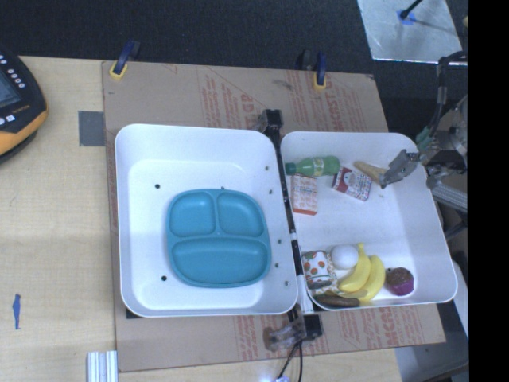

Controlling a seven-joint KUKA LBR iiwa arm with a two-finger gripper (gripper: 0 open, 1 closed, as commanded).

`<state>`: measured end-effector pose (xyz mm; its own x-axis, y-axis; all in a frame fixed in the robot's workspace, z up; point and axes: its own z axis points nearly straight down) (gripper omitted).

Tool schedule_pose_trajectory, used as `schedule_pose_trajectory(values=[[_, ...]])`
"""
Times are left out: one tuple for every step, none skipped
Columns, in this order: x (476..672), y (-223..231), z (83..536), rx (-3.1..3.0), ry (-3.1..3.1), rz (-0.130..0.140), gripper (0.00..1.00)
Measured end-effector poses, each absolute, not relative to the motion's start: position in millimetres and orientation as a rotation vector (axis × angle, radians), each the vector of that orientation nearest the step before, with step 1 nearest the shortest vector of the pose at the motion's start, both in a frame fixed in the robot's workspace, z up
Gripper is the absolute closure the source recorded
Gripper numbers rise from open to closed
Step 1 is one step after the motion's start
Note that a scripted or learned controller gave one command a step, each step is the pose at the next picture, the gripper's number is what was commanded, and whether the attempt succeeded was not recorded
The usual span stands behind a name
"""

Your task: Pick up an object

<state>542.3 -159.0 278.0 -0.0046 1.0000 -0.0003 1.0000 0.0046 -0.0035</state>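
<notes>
Arm enters from right edge, only wrist and gripper in shot. Gripper angled down-left, 1 grey finger visible w/ tip lowest; wrist hardware behind it at frame edge.

A blue divided plate lies in the left bin. The right bin holds a green bottle and packets at its far side, bananas near. The gripper hovers at the far right.
</notes>
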Motion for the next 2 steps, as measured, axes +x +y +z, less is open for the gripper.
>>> schedule_pose_trajectory(values=[[583.5, -131, 190, -2.206, -2.225, 0.009, 0.0], [653.3, -121, 111, -2.226, -2.233, -0.006, 0.0]])
